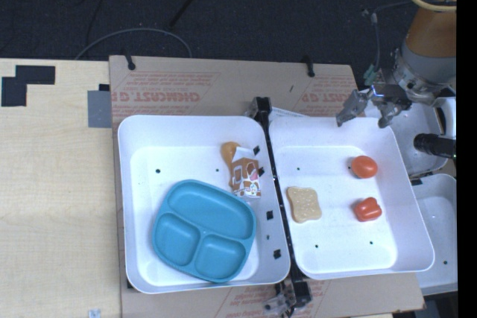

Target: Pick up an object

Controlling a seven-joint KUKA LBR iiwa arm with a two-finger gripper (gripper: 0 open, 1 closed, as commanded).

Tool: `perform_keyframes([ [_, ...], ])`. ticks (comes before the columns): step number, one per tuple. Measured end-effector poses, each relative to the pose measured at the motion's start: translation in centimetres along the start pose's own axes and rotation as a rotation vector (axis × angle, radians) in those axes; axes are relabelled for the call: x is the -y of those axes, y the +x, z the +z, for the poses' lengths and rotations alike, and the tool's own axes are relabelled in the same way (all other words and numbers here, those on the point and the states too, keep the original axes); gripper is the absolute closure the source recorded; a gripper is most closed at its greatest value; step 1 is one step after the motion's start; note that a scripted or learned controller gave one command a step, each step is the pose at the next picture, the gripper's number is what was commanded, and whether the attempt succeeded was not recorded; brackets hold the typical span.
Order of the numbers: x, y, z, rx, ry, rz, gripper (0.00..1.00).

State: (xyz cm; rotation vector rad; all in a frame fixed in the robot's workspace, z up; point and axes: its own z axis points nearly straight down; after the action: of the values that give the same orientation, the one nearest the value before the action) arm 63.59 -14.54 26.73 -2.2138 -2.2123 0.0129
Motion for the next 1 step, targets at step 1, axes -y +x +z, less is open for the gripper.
perform_keyframes([
  [1,-0.18,-0.01,-0.68,0.002,-0.011,-0.001,0.0],
])
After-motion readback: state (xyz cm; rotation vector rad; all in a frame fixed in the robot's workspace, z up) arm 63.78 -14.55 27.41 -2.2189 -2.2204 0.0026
